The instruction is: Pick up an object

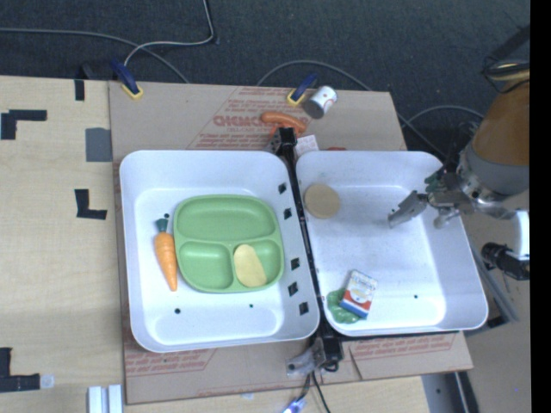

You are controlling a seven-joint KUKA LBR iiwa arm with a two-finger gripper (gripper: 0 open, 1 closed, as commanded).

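Round tan disc (323,200) in right bin (430,312), nearest target; gripper (422,206) apart from it, fingers spread, empty. Centre over disc, descend, then close.

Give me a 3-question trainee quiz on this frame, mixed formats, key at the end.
1. True or false: the carrot lies inside the green divided plate.
2. Multiple choice: the tan round disc lies in which part of the right bin? A) far left corner, B) near right corner, C) dead centre.
3. Fill in: the yellow oval piece sits in the plate's near ____ compartment.

Key
1. False: it lies on the left bin floor, beside the plate's left edge.
2. A.
3. Right.

The gripper is over the right bin, with nothing seen between its fingers.
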